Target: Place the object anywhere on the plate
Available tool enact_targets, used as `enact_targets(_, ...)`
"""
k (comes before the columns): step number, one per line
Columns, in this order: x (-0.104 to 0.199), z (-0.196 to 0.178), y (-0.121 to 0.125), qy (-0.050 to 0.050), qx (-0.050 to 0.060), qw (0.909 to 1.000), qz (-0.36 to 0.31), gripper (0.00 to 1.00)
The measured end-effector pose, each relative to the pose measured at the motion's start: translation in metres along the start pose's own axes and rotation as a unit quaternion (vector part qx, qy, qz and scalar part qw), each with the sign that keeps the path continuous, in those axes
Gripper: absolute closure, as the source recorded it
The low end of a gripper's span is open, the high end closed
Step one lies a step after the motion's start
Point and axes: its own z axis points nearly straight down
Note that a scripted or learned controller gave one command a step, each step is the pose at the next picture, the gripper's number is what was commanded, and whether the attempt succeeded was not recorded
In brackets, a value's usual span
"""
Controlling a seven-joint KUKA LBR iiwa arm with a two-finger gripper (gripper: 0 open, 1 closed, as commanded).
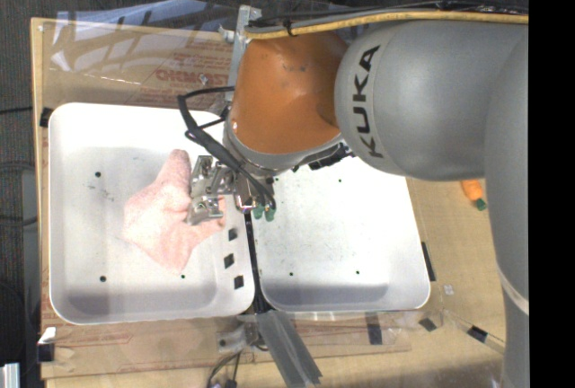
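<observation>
Pink crumpled cloth (pixel 162 211) lies in the left shallow white bin (pixel 81 287) — the metal two-finger gripper (pixel 205 198) sits at its right edge, whether apart or together I cannot tell.

We counted two white bins on the bench — the left bin (pixel 81 287) and the right bin (pixel 359 287). We recorded one pink cloth (pixel 162 207), lying in the left bin. One grey arm (pixel 431 99) with one orange band (pixel 283 94) was in view, carrying one gripper (pixel 208 198). One small orange item (pixel 473 191) sat on the bench — kind not determinable.
</observation>
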Motion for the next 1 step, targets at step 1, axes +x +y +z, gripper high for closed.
enact_targets(1,-0.0001,-0.0002,-0.0002,0.000,0.000,1.0000,0.000,0.00)
